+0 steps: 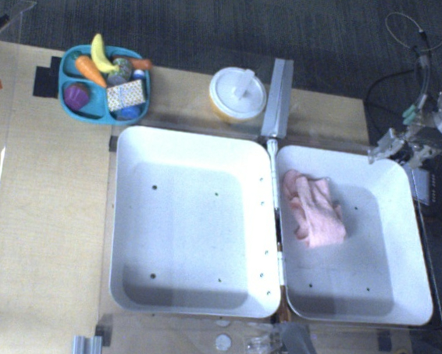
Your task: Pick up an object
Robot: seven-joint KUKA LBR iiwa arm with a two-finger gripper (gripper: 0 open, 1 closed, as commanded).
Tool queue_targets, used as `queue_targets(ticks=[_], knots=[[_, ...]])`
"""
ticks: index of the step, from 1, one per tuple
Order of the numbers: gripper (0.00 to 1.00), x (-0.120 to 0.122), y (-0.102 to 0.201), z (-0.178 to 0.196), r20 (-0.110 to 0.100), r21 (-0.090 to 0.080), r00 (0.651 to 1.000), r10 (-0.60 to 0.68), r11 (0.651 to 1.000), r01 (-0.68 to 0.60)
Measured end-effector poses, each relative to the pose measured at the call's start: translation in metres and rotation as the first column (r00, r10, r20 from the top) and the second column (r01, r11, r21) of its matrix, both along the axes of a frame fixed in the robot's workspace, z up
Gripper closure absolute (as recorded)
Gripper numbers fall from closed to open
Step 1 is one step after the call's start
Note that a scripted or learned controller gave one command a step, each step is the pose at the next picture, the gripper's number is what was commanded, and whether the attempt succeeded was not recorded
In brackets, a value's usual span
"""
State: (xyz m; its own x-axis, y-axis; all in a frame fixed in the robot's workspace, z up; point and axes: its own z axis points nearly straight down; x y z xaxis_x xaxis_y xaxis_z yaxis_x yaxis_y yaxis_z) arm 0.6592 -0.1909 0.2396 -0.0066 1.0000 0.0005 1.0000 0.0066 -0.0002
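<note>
I see the pink cloth (313,209) lying crumpled in the right bin (395,308), toward its far-left part and close to the divider between the bins, so my plan is to bring the gripper (401,148) in from the bin's far right corner, centre it over the thickest fold of the cloth, and descend straight down so I pinch a ridge instead of scraping the floor. From this camera I cannot tell how the gripper is set, and it is well apart from the cloth, touching nothing I can make out.
</note>
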Motion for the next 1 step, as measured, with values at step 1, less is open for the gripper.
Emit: queue_targets(ticks=[1], knots=[[0.0, -0.0102, 0.0078, -0.1238, -0.001, 0.001, 0.985, 0.171, 0.985, -0.171]])
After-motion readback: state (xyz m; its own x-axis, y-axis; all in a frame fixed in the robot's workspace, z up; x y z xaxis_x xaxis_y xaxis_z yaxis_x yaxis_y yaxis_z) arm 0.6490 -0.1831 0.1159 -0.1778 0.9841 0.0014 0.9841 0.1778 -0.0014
